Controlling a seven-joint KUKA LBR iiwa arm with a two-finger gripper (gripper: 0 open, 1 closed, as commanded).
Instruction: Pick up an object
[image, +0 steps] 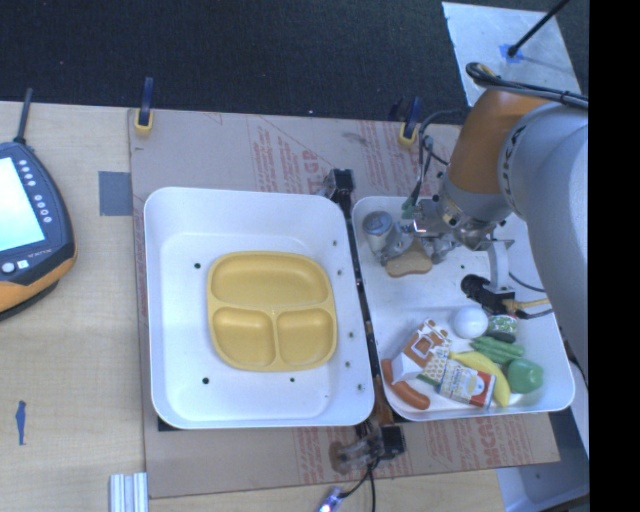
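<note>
My gripper (418, 238) reaches down into the far part of the right bin (560, 400). It hangs right above a tan, bread-like piece (408, 265) that lies on the bin floor. A small grey can (377, 230) stands just to its left, near the bin's far left corner. From this angle I cannot make out whether anything is held. Nearer the front lie a white ball (469, 322), a printed carton (432, 352), a yellow banana (478, 368), green vegetables (512, 362) and a red sausage (404, 390).
The left bin (170, 300) holds a yellow divided plate (270, 308). A handheld control pendant (25, 225) lies on the bench at far left. The grey arm with its orange band (495, 130) comes in over the right bin's far right side.
</note>
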